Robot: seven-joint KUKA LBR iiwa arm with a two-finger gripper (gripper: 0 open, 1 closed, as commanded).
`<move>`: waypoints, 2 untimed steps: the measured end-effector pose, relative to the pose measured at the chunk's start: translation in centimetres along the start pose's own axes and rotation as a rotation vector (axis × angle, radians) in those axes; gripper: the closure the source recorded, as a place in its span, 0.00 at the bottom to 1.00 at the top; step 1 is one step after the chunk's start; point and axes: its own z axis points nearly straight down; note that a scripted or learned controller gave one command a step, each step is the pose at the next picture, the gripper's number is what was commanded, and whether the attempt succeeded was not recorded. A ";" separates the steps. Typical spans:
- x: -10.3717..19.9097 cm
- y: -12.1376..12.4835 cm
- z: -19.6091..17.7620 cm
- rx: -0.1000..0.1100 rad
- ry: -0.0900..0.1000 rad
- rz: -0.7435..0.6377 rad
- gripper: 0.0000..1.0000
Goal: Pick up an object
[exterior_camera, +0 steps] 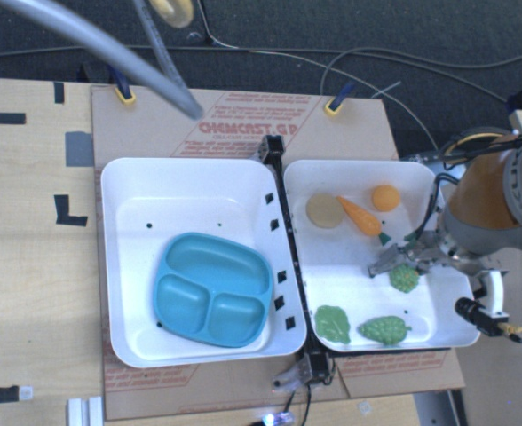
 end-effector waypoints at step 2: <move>-0.1 -0.1 -5.5 -0.002 0.003 0.000 1.00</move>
